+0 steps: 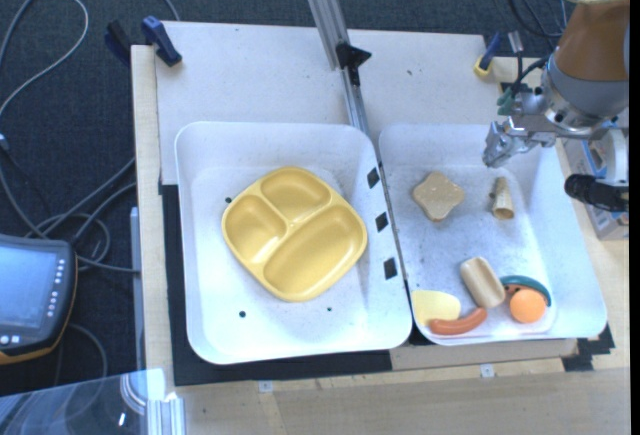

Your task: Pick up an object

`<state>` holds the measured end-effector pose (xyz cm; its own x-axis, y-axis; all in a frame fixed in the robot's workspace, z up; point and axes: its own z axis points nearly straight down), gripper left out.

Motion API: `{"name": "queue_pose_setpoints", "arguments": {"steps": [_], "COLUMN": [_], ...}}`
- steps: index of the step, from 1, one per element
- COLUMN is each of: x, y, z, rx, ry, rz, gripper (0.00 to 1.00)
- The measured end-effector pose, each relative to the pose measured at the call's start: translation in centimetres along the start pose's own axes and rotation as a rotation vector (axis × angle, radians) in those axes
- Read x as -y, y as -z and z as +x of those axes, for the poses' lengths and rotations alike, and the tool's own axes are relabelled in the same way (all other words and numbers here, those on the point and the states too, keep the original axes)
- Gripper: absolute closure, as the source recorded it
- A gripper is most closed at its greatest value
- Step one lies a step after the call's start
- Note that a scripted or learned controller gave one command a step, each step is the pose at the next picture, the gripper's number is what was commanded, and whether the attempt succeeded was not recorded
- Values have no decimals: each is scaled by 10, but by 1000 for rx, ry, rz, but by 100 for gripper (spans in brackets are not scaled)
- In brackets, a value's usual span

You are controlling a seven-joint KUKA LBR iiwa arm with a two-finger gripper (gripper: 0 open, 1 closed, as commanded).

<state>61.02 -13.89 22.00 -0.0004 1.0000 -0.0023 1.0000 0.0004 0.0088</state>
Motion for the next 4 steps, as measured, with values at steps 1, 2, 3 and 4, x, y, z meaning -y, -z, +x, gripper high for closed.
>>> {"name": "queue_pose_setpoints", "arguments": {"steps": [1,2,3,4], "x": [-1,14,30,44], "y": [18,8,0,-3], "z": [0,55,112,155], "rx": [-2,-5,-6,-6], "ry": [1,5,6,5], "rz": [4,13,13,13], "gripper": [100,100,100,100]}}
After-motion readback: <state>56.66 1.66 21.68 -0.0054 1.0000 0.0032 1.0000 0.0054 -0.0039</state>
